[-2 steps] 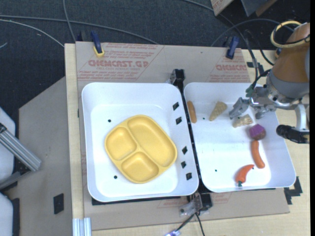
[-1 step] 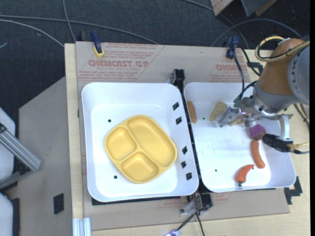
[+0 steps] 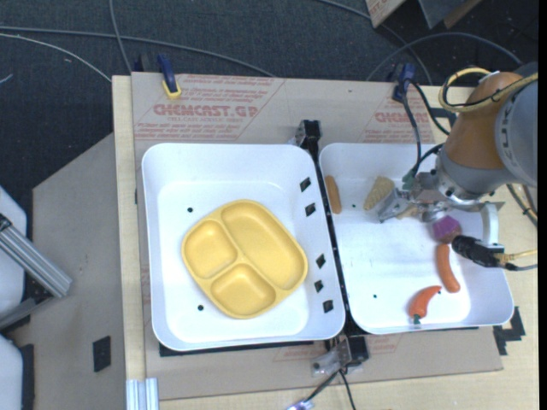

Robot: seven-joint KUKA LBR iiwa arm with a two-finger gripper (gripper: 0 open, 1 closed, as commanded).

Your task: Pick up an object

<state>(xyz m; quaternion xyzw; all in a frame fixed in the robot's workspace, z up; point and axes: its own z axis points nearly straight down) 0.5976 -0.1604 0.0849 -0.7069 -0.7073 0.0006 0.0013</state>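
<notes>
My gripper (image 3: 397, 206) hangs low over the upper middle of the right bin (image 3: 380, 310), at the end of the grey and orange arm (image 3: 483, 143). Just to its upper left lies a tan wedge (image 3: 377, 192), very close to the gripper tip; I cannot tell if they touch. A purple lump (image 3: 444, 226) sits just right of the gripper, under the wrist. Below that lie an orange sausage (image 3: 448, 269) and a red-orange pepper (image 3: 424, 300). A small brown roll (image 3: 333, 196) rests by the bin's left wall.
The left bin (image 3: 162, 186) holds a yellow divided plate (image 3: 244, 258). A black cable (image 3: 483, 253) from the wrist runs along the right bin's right side. Black clips line the wall between the bins.
</notes>
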